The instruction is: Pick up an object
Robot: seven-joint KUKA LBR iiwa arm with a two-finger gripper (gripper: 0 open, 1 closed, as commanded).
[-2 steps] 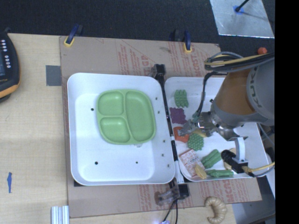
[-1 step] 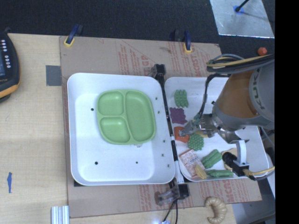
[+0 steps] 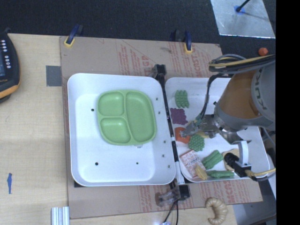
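I am seeing red printed letters on the brown cardboard sheet [image 3: 140, 48] under my bins, but they are too small to read. The little packet [image 3: 190, 160] is showing red marks I cannot read either.

1. Two white bins [image 3: 79, 125], on brown cardboard [image 3: 112, 50] with red print.
2. Pale green divided plate [image 3: 126, 117].
3. Toys: green [image 3: 181, 98], purple [image 3: 178, 115], orange [image 3: 182, 136].
4. Arm [image 3: 243, 102]: grey, with orange band.
5. Blue-and-yellow clamps [image 3: 72, 35].
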